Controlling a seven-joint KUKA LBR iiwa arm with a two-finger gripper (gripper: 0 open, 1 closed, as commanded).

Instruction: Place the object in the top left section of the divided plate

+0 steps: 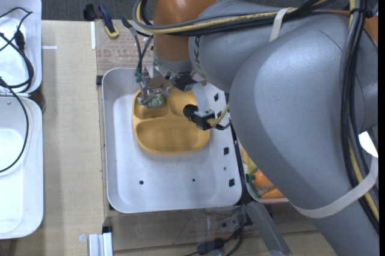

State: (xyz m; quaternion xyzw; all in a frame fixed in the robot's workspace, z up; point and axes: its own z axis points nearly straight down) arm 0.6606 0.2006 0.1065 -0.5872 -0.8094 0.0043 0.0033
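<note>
White bin [120,146] on wooden bench [66,128]; black cables [18,62] at left; blue-yellow clamp [107,20] beyond bin.

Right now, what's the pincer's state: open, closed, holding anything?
Pincer: cannot be told; it sits low over the top left section of the yellow divided plastic plate, its tip lost in clutter.

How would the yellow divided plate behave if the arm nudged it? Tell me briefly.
The divided plate looks like thin moulded plastic, so probably light and stiff. It lies flat on the smooth white bin, so a nudge would likely slide it rather than tip it.
</note>
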